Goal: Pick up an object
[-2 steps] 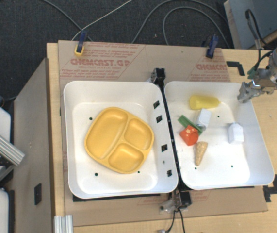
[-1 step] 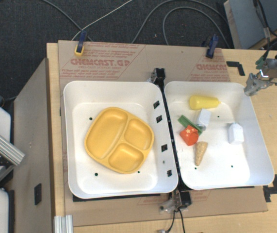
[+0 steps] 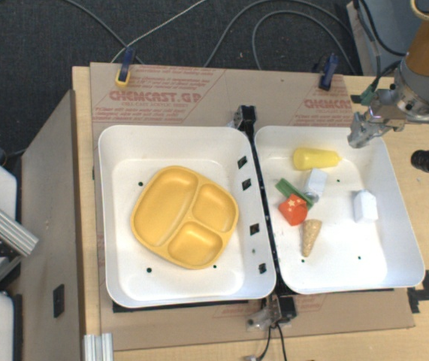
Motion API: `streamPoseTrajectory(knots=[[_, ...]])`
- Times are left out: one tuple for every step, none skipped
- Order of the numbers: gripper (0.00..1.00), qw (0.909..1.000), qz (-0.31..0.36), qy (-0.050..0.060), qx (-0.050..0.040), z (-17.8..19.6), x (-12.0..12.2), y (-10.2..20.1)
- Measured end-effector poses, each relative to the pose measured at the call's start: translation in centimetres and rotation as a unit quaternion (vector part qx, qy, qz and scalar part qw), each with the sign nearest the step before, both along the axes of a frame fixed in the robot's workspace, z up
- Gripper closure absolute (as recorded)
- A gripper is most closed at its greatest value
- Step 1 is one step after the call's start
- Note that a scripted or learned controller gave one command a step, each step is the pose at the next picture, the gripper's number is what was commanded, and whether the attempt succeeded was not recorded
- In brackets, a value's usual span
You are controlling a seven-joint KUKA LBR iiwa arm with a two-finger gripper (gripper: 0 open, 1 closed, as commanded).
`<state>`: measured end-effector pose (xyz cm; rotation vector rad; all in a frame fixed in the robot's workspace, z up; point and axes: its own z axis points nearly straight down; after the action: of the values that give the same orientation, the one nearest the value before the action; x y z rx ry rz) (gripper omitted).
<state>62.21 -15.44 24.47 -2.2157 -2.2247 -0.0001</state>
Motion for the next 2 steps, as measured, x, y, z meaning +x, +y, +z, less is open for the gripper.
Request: streamPoseTrajectory(knots=[[1.0, 1.0, 0.001, -0.001, 0.0002, 0.6, 0.7, 5.6], [1.0, 1.0, 0.001, 0.001, 0.0008, -0.8, 0.3, 11.1]])
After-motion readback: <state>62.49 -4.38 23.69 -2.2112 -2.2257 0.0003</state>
